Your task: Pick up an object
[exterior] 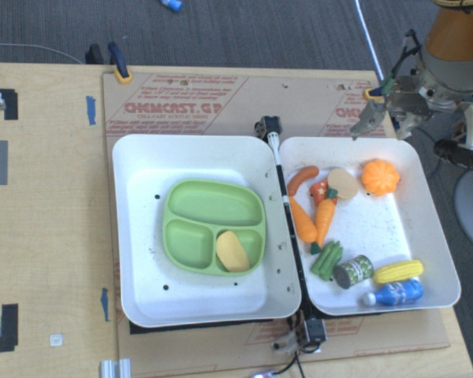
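Note:
The right bin [430, 235] holds several toy foods: an orange pumpkin [380, 176], a red sausage [302, 179], a beige slice [343, 183], a small red piece [319, 190], two carrots [325, 217], a green pod [327, 259], a can [353, 272], a yellow corn cob [398, 272] and a blue bottle [392, 294]. My gripper [384, 124] hangs over the far rim of this bin, up and slightly right of the pumpkin. Its fingers stand open with nothing between them.
The left bin [134, 211] carries a green divided plate [213, 225] with a yellow lemon-like piece [232, 251] in its near right compartment. A black clamp [268, 126] sits at the far end of the ridge between the bins. A small blue bottle [167, 1] lies on the floor beyond the bench.

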Action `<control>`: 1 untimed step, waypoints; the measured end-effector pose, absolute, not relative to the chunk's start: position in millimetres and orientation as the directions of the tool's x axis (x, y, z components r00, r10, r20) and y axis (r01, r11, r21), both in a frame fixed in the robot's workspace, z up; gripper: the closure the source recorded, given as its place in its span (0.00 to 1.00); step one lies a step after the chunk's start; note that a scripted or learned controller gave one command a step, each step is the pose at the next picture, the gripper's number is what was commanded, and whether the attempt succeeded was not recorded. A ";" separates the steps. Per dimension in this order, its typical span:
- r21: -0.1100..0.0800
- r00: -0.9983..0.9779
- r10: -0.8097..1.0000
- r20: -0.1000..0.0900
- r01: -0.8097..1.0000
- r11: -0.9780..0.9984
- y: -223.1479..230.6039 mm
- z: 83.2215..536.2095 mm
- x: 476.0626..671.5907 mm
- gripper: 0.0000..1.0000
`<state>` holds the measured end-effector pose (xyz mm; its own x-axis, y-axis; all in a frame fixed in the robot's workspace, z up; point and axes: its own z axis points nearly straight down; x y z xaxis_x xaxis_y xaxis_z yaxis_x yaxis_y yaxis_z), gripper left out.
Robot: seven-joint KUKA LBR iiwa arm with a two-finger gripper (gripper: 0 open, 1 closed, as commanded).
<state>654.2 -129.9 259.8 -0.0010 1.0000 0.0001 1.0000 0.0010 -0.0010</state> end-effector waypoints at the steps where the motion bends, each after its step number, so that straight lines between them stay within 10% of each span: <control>1: -0.001 0.000 1.000 0.000 1.000 0.000 -176.9 153.7 617.3 0.00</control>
